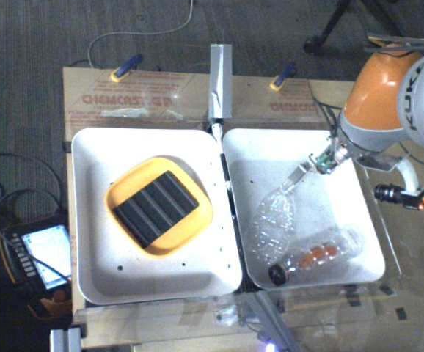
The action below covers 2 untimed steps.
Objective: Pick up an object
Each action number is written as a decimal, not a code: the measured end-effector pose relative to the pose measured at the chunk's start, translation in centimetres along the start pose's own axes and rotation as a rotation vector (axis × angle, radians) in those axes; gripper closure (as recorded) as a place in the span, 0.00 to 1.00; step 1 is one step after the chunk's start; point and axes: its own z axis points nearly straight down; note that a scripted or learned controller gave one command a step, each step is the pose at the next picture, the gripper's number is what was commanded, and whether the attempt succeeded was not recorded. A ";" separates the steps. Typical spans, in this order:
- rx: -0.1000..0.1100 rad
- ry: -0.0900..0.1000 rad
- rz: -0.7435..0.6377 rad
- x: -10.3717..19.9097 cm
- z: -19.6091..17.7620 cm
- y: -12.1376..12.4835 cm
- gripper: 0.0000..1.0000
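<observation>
The right bin (344,189) holds two clear plastic bottles. A crumpled one (273,222) lies near its middle. The other (316,256), with an orange label and a black cap, lies along the front wall. A yellow pad with a black ribbed top (159,205) rests in the left bin (94,167). My gripper (309,170) reaches down into the right bin's back right part, its tip just above and right of the crumpled bottle's neck. Nothing is visibly held.
The grey and orange arm (381,97) hangs over the right bin's back right corner. A metal post (220,79) stands behind the wall between the bins. Two blue-and-yellow clamps (126,67) hold the cardboard at the back. Cables and a tablet (43,248) lie on the floor to the left.
</observation>
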 end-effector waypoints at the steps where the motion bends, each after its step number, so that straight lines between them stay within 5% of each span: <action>1: -0.014 -0.013 -0.012 2.5 7.1 -1.0 0.00; 2: -0.014 -0.012 -0.012 2.5 7.1 -1.0 0.00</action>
